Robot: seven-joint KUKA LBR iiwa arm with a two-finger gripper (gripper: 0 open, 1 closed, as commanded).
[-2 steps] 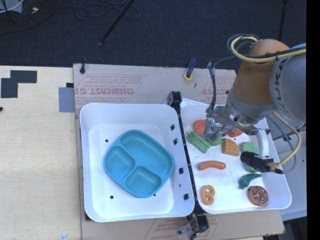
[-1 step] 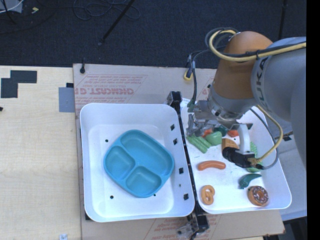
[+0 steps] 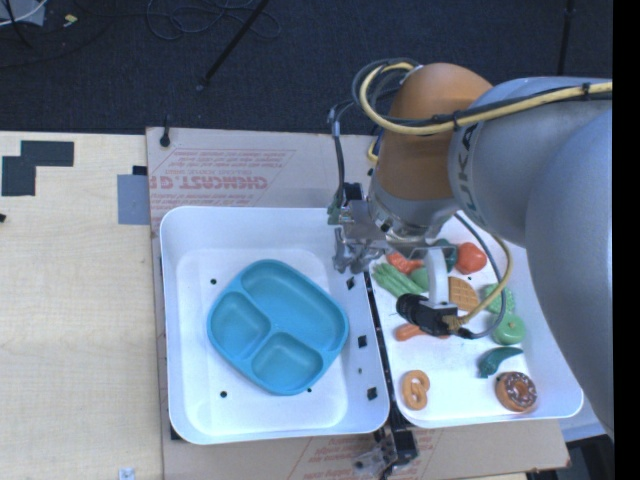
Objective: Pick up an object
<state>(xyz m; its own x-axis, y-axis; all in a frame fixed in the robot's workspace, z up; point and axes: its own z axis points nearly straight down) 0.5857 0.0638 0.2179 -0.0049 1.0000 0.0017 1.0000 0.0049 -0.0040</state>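
Orange toy (image 3: 405, 263) sits closest to the gripper (image 3: 350, 253), in the top-left corner of the right bin (image 3: 455, 373). Just below it lies a green pod (image 3: 400, 280), running diagonally. Gripper hangs over the divider between the two bins, near their far end; can't tell whether it's apart or together, the wrist hides it. Rest of the right bin: red-orange pepper (image 3: 470, 258) near the far wall, waffle (image 3: 463, 294) just below that, a small orange piece (image 3: 408, 332) mid-left, green ring (image 3: 511, 327) toward the right wall with a long green piece (image 3: 499, 303) touching it, and a teal piece (image 3: 497, 360) just below the ring. Pretzel (image 3: 414, 389) and donut (image 3: 516, 392) sit along the near edge, well apart from each other. Arm (image 3: 540, 188) covers the bin's far right corner. Left bin (image 3: 200, 393) holds one thing: a blue divided plate (image 3: 277, 325) with three compartments, lying flat and rotated, roughly centred. Both bins rest on cardboard (image 3: 230, 178) on the bench (image 3: 70, 318).
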